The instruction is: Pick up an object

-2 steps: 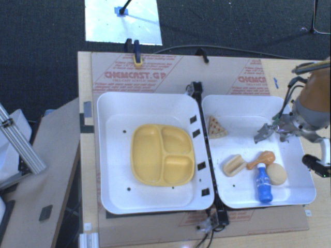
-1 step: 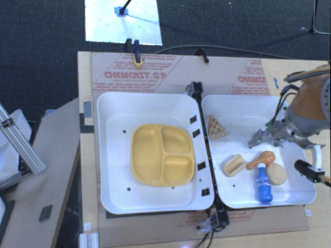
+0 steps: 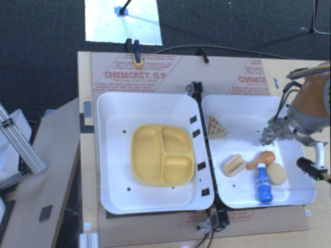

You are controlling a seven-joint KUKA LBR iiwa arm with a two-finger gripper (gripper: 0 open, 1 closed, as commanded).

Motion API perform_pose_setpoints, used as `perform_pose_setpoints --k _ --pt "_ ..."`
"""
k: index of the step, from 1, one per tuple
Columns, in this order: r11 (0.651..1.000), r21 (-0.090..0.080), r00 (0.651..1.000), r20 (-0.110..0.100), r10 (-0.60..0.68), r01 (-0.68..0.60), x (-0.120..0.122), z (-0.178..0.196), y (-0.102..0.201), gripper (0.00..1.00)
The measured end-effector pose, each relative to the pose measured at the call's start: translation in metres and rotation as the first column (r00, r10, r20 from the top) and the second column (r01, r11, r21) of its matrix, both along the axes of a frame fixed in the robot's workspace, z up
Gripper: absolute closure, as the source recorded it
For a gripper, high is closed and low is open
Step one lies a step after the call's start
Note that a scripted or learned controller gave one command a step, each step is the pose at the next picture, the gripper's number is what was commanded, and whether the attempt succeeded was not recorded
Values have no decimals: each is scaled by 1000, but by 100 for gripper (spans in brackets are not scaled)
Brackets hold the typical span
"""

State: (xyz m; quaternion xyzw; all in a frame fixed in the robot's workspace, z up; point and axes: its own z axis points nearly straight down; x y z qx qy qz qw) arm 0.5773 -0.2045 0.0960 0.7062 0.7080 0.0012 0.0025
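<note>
The right bin [image 3: 243, 112] holds a pizza slice [image 3: 216, 127], a hot dog bun [image 3: 234, 165], an orange drumstick [image 3: 261, 159], a round tan bun [image 3: 277, 174] and a blue bottle [image 3: 264, 185]. My gripper [image 3: 269, 135] hangs at the bin's right side, just above the drumstick, with the grey arm and its orange band [image 3: 313, 94] reaching in from the right. Nothing shows between the gripper's tips. The left bin [image 3: 111, 112] bears a yellow divided plate [image 3: 162, 154].
A black divider with clips [image 3: 201, 138] runs between the two bins. The bins rest on a cardboard sheet [image 3: 176, 74] over the bench. A metal rail [image 3: 20, 143] sticks in at the far left. A black part of the arm [image 3: 313, 168] overhangs the right bin's edge.
</note>
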Motion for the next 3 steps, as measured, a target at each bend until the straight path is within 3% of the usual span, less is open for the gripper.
perform_pose_setpoints --k 3 --pt "1000 0 1000 0 2 -2 -1 121 6 100"
